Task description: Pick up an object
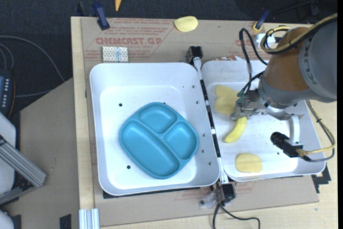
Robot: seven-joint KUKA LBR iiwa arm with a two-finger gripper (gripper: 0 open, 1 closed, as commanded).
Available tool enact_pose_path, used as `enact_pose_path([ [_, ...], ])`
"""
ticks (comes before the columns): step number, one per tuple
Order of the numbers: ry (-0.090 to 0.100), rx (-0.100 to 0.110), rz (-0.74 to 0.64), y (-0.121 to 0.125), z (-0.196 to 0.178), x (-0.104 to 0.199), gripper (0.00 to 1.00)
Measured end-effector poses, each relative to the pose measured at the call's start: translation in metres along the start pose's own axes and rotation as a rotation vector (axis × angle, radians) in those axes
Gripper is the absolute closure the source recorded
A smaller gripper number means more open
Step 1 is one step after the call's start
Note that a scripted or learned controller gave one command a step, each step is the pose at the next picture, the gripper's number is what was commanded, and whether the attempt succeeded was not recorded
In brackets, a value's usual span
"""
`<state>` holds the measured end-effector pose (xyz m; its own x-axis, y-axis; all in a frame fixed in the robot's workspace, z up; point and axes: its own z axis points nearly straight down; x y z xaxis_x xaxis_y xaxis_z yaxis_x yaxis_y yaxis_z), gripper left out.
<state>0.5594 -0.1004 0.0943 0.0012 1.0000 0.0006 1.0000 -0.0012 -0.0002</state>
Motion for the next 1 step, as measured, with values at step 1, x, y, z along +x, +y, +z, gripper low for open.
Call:
enact_pose_path([
  [1, 0.0, -0.002, -0.003, 0.0253, -0.0909, 0.0664, 1.0],
])
